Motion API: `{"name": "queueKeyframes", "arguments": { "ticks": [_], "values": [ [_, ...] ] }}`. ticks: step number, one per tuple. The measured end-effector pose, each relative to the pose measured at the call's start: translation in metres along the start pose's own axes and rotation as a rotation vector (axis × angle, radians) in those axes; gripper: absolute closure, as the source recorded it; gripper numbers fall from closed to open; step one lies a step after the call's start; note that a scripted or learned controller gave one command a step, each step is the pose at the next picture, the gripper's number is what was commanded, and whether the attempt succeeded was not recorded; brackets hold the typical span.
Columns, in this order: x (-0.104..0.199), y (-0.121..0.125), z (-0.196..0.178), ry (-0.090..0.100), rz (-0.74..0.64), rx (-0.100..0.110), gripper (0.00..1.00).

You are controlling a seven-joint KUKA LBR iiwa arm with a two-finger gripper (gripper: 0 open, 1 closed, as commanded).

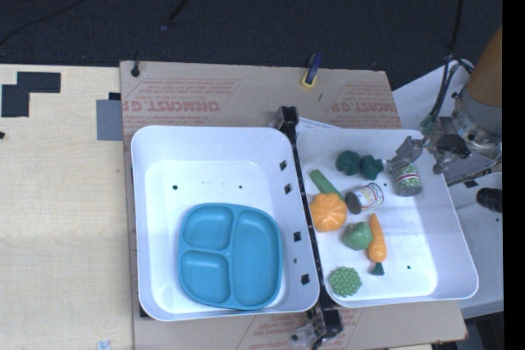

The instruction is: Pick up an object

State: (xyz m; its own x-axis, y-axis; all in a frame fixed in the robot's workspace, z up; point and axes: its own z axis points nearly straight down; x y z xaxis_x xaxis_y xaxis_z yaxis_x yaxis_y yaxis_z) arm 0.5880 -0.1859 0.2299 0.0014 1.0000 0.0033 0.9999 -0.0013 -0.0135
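Hovering at the right bin's far right edge, the hand sits just above a small can. One finger is visible by the can top; can't tell whether the hand is apart or clamped, and the can isn't clearly between the fingers, so no grasp claimed.

Nearest target, I'd judge: that can, upright, close to the bin's right wall. Other options in the same bin: a second can lying on its side mid-bin, an orange, a carrot, a dark green pair toward the far edge, a green ball at the near left corner.

To do it well: centre over the can, fingers spread across its round sides, descend straight, close low on the body. It's round and likely slick, so an off-centre pinch could squirt it out.

Room: the right wall is tight beside the can; approach from above, not sideways. Open floor lies toward the bin's near right corner. Left bin carries a blue tray; not relevant.
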Motion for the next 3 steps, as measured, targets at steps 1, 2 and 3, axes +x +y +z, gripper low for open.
{"name": "queueKeyframes", "arguments": {
  "ticks": [1, 2, 3],
  "values": [
    [0.000, 0.002, -0.007, -0.002, -0.002, -0.011, 0.00],
    [0.007, -0.006, 0.052, 0.000, -0.003, -0.005, 0.00],
    [0.013, -0.006, 0.096, -0.001, -0.002, -0.007, 0.00]
  ]
}}
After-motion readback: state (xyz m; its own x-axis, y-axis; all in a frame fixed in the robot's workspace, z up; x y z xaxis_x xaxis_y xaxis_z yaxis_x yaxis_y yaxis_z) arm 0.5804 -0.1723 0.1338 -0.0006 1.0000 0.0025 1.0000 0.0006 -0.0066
